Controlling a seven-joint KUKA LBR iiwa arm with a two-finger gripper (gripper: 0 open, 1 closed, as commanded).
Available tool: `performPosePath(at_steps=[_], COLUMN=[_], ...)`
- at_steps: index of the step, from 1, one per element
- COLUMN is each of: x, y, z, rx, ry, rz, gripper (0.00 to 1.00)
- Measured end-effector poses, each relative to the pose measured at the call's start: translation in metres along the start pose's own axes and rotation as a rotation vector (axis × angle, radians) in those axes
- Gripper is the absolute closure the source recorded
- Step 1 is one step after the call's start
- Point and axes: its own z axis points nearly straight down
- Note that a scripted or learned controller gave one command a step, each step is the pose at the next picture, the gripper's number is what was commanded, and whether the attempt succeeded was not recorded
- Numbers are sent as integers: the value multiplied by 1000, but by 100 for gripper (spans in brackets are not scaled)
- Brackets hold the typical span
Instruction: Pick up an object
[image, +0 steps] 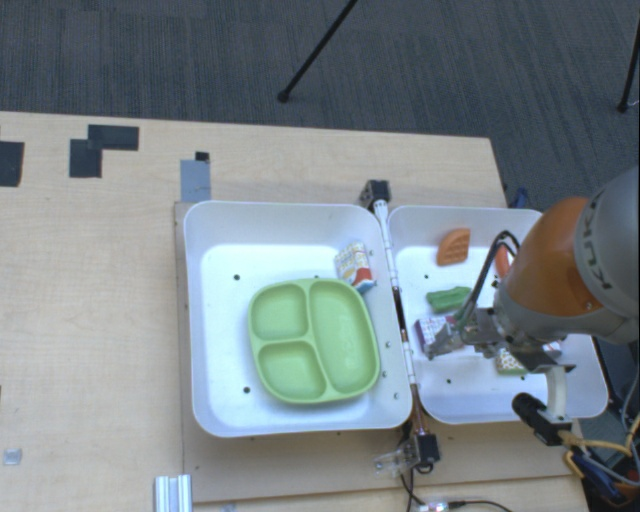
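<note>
The gripper (440, 338) sits low in the right bin (470, 400), at its left part close to the divider between the two bins, with the orange-banded wrist of the arm (560, 275) rising behind it to the right. Its tip appears to be on or right over a small purple-and-white packet (432, 330); whether anything is clamped cannot be told from this slant.

The nearest other candidate is a green oblong object (448, 297), just above the gripper toward the far side of the bin. Its long axis runs roughly left to right across the view, slightly tilted, so a grasp across its short side would mean closing along the near-far direction. Farther up lies an orange ridged piece (454, 246), standing nearly upright in the view, well apart from the gripper.

In the left bin (215, 330) rest a green divided plate (314, 340) and a small printed carton (354, 266) beside its upper right rim, both across the divider from the gripper.
</note>
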Motion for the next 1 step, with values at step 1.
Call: performPosePath(at_steps=[1], x=[1], y=[1], z=[-7], rx=[2], ry=[2], rz=[-4], gripper=[100])
